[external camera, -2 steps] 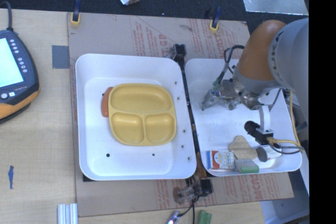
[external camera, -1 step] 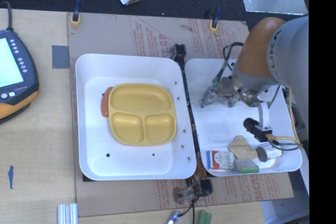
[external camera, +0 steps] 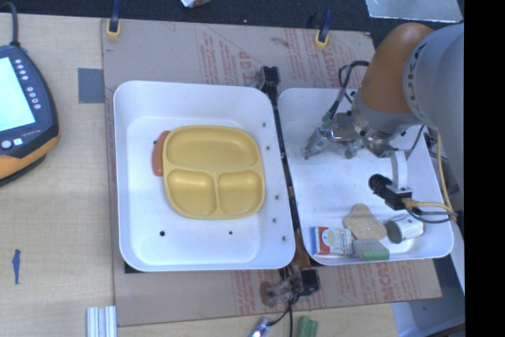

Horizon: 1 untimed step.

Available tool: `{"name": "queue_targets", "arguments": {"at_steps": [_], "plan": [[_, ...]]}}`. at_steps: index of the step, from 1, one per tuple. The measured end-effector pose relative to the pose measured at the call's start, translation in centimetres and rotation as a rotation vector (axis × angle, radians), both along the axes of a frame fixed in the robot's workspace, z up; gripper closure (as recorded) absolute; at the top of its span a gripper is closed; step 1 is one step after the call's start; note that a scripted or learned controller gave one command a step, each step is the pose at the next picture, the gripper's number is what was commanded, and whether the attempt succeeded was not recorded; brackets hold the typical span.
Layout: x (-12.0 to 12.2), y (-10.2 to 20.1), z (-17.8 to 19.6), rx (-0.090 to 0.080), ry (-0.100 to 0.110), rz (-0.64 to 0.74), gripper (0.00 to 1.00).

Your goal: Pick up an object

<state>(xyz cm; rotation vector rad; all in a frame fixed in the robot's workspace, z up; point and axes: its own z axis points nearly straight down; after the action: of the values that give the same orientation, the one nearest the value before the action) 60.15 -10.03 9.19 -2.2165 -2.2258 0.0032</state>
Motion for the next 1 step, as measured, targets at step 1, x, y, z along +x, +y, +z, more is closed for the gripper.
{"name": "queue_targets", "arguments": {"at_steps": [1], "plan": [[0.64, 0.63, -0.01, 0.0, -0.001, 0.002, 0.0]]}}
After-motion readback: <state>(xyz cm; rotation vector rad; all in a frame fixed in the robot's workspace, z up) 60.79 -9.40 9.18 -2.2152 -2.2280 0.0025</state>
